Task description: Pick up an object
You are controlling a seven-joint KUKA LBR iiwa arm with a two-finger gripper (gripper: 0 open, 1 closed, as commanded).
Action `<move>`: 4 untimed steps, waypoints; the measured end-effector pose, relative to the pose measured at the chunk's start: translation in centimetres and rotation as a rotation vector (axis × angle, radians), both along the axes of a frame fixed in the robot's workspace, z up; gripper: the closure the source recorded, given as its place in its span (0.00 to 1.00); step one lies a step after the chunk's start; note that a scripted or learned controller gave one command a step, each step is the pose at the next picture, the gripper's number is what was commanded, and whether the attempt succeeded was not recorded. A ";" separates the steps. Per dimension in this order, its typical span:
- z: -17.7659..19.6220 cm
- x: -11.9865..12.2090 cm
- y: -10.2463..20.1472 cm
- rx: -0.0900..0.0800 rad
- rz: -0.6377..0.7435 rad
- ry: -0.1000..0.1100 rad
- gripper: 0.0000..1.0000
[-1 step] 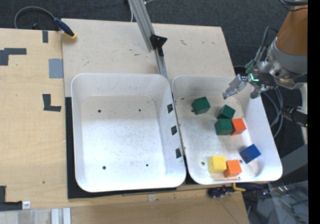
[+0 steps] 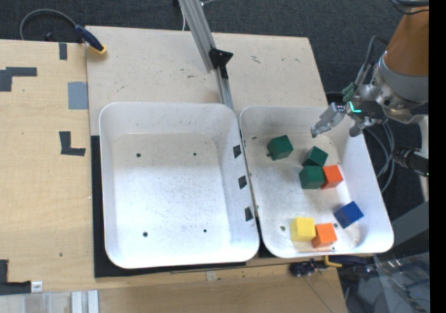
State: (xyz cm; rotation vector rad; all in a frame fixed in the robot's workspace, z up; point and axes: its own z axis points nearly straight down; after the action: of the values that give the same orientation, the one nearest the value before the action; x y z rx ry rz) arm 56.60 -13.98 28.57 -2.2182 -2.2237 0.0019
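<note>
Tabletop: pale wooden tabletop [image 2: 42, 165] with grey tape marks, carrying two shallow white plastic bins side by side.
Left bin: wide white bin [image 2: 111, 123], speckled floor with a few dark dots.
Right bin: narrower white bin [image 2: 369, 186] holding all the blocks.
Arm: grey arm with an orange band [image 2: 410, 43] reaching in from the right, above the right bin's upper right corner.
Metal rail: slanted silver rail [image 2: 191, 8] running down from the top to the gap between the bins.
Hand: two-finger hand [image 2: 340, 120] over the right bin's upper right rim, fingers spread wide with nothing between them; one finger [image 2: 325, 123] points down-left into the bin.
Green blocks: one dark green cube [image 2: 280, 147] apart near the bin's upper middle; two more [image 2: 316, 157] [image 2: 311, 177] close together just below the hand.
Orange blocks: one orange cube [image 2: 333, 176] touching the lower green cube's right side; another [image 2: 325, 235] beside the yellow one.
Yellow block: yellow cube [image 2: 303, 228] near the bin's front edge.
Blue block: blue cube [image 2: 348, 214] near the right wall, just above the orange-yellow pair.
</note>
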 end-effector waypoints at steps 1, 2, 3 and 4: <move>-5.9 -0.9 -0.4 0.001 -0.002 0.006 0.00; -12.3 -0.9 -0.8 0.001 -0.002 0.007 0.00; -16.3 -0.7 -1.3 -0.005 -0.002 -0.004 0.00; -15.4 -0.8 -1.1 -0.001 0.000 0.000 1.00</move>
State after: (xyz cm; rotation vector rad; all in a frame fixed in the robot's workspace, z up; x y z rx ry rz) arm 55.83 -15.05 13.17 -2.2186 -2.2241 0.0026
